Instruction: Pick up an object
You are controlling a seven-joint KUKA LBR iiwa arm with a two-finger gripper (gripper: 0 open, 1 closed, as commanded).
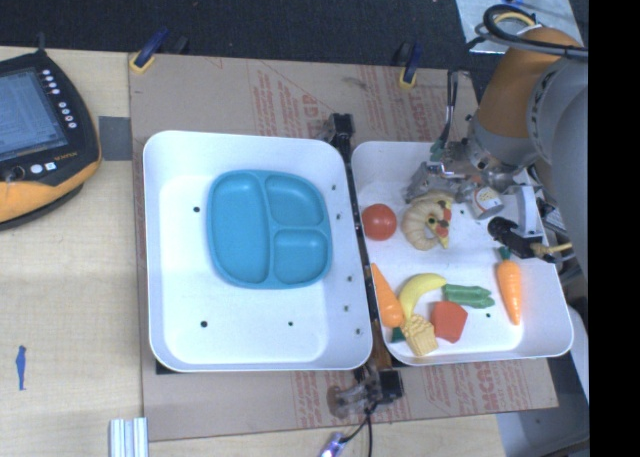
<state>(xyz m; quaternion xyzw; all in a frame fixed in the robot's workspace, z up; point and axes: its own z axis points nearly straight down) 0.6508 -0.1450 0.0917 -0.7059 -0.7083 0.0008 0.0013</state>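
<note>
The hand (436, 180) hung over the croissant (427, 222), a light, stiff toy best pinched across its middle; its grip state could not be told.

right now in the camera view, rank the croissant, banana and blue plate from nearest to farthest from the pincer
From the pincer, in the right bin:
1. Croissant, just below it, same bin.
2. Banana, lower in that bin.
3. Blue plate, across in the left bin.
</note>
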